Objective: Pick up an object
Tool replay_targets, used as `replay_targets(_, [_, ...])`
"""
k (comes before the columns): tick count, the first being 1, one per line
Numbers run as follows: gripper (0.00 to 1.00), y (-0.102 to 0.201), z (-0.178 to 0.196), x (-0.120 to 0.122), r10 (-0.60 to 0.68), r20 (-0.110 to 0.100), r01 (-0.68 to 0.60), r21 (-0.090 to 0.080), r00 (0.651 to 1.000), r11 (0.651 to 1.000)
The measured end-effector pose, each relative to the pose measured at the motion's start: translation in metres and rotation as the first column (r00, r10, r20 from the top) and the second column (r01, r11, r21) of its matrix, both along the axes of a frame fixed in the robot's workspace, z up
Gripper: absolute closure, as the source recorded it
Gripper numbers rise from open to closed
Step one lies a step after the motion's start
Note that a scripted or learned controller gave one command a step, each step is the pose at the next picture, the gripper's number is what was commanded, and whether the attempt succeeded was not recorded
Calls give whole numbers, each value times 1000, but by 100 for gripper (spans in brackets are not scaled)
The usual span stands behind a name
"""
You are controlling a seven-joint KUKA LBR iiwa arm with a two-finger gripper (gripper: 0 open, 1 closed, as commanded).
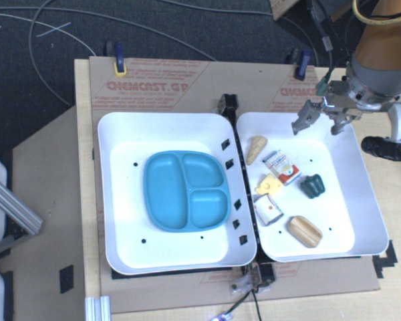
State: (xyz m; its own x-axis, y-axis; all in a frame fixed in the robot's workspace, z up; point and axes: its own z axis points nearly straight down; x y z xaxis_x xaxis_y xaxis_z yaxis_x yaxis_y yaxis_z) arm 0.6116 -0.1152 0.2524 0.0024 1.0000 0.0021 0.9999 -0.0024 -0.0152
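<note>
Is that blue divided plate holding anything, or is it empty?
Empty. The blue divided plate lies flat in the left bin, and all three compartments show bare blue.

Both white bins look like smooth moulded plastic with a soft sheen. In the left one, the blue divided tray is matt plastic. Right of that tray, the green pepper looks glossy, and the small red-and-white carton looks like printed card. The worktop beneath is matt tan board, printed in red.
</note>
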Motion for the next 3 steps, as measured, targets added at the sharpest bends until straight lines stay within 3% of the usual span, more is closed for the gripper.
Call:
replay_targets(1, [0,0,8,2,2,14,-2,-2,1000,1000])
replay_targets(3, [0,10,-107,3,3,14,-3,-1,1000,1000])
